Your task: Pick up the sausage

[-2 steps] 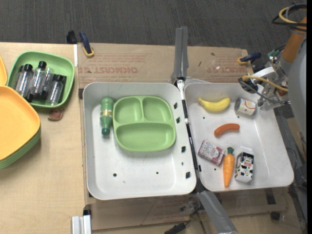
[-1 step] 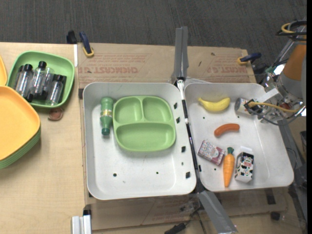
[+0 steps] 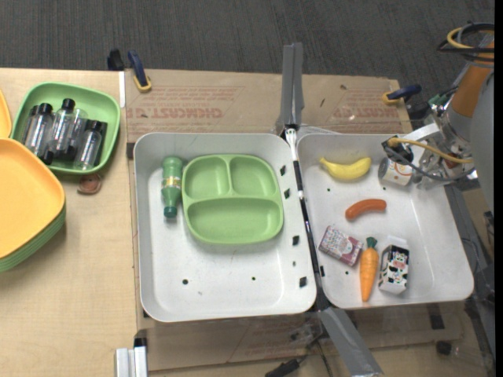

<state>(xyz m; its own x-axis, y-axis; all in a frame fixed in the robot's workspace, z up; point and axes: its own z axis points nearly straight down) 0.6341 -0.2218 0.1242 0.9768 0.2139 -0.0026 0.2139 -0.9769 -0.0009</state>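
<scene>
Two white bins sit side by side on the table [image 3: 78,320], w/ a grey divider post running btwn them at the top. Right bin [image 3: 440,289] holds the sausage [image 3: 366,208], lying roughly in the bin's middle, tilted slightly, w/ bare white floor all round it: apart from the banana [image 3: 346,167] above it, apart from the pink packet [image 3: 340,244] and carrot [image 3: 368,268] below. A small cow-print carton [image 3: 394,269] stands just right of the carrot, near the bin's lower right corner. Room on the sausage's right side is open up to the bin's right wall. Left bin [image 3: 220,289] has a green divided plate [image 3: 232,199] in its upper half, a green bottle [image 3: 171,185] just beside the plate's left edge; lower half of that bin is bare. Claw [image 3: 405,167] sits at the right bin's upper right corner, near the rim, right of the banana and well apart from the sausage; cables and a white part crowd it, so can't tell how its jaws stand, and nothing is seen btwn them. Off left on the table: a green tray of dark bottles [image 3: 67,128] and stacked orange plates [image 3: 27,203].
</scene>
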